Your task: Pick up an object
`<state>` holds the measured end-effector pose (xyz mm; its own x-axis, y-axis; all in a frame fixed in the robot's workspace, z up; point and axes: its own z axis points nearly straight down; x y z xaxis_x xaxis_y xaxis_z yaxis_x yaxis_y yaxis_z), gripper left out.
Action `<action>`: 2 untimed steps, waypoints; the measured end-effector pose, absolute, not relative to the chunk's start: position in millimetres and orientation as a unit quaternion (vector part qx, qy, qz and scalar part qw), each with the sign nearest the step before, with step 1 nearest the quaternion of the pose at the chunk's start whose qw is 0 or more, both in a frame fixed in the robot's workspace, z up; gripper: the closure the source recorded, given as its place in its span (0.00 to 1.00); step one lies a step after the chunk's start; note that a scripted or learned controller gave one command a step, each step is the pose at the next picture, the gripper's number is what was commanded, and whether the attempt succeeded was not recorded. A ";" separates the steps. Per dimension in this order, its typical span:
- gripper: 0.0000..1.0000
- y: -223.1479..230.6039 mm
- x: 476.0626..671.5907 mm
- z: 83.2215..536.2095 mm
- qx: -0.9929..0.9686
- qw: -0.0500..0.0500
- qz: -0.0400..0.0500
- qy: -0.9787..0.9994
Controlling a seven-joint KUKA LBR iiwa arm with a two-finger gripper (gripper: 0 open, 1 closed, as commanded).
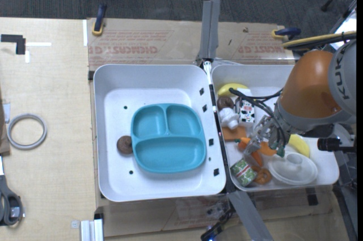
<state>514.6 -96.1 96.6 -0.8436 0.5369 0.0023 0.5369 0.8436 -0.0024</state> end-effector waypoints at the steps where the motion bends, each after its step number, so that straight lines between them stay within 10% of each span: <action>1: 1.00 -38.0 510.4 230.8 -0.147 0.000 0.000 -0.989; 2: 1.00 -19.6 479.3 272.0 -0.368 0.000 0.001 -0.930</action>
